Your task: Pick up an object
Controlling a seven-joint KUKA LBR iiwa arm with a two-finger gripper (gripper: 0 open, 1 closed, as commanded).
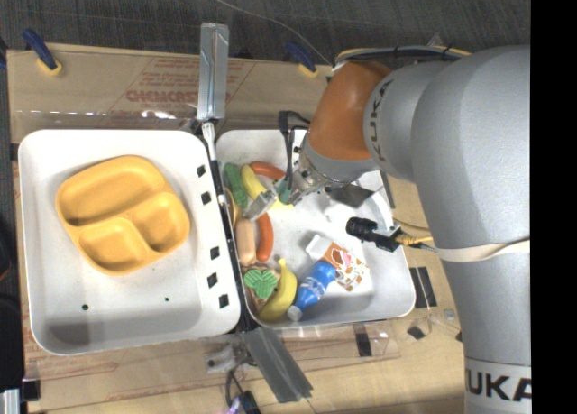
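Gripper [270,197] low over the right bin [389,288], its grasp unreadable to us, where we would centre on the yellow banana [253,184] before closing

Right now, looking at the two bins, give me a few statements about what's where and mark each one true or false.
1. The yellow divided tray lies in the left bin. True.
2. The blue bottle lies in the left bin. False: it lies in the right bin, near its front edge.
3. The end effector is over the right bin, at its divider side. True.
4. The arm's band above the wrist is green. False: it is orange.
5. A banana lies beside the blue bottle. True.
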